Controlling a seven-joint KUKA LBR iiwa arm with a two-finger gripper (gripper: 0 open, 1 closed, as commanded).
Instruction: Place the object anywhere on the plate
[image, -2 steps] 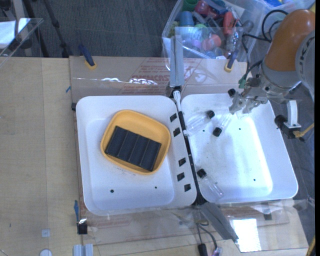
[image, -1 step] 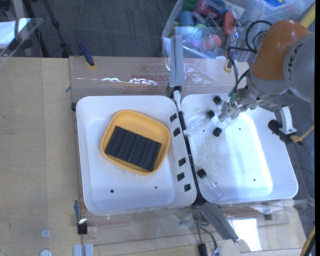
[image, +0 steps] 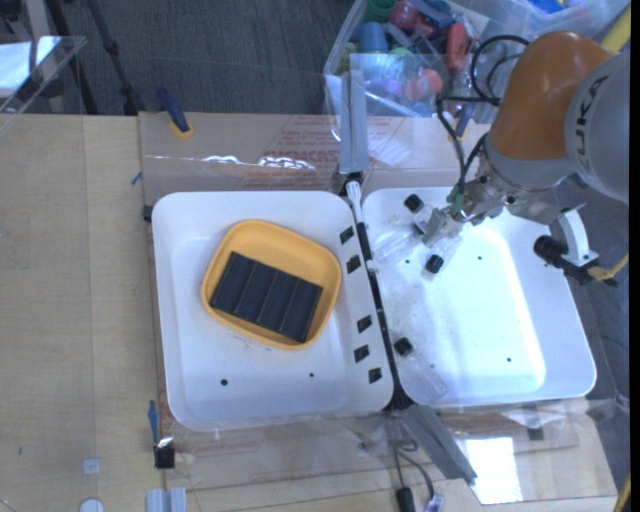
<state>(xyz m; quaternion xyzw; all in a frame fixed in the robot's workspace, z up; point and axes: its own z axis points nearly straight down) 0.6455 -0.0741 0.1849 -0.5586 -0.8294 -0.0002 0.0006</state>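
end effector upper part of right bin, open/closed: can't tell | dark ridged object lying on yellow plate, left bin, frame center-left

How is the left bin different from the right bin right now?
The left bin holds a yellow plate with a dark ribbed object lying on it; the right bin holds no plate. The arm's hand is over the right bin, not the left bin. Both are shallow, white and side by side.
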